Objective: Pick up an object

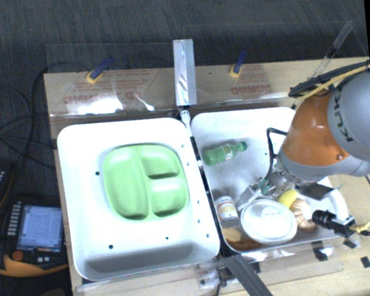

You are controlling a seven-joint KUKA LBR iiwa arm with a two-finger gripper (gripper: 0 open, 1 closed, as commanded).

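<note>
I see the arm coming in from the right and bending down into the right bin. Its gripper is low among the objects in the near half of this bin, but the wrist covers it, so I cannot tell how it stands or if it has hold of anything.

The green bottle lies on its side in the far-left part of the right bin, apart from the gripper. Its long axis goes left to right, and the cap end points to the right, a little toward the far side.

Nearer to me, a round white lid or bowl sits in the near part of the bin. A small jar stands just at its left. A yellow object and a brown one are at its right, partly hidden under the arm, and I cannot name them surely.

The left bin holds a green divided tray, lying flat at the middle.

Both bins rest on a wooden bench, which has a clear plastic sheet at the far side. The floor around is dark carpet, with cables and a handheld screen device at the left.
</note>
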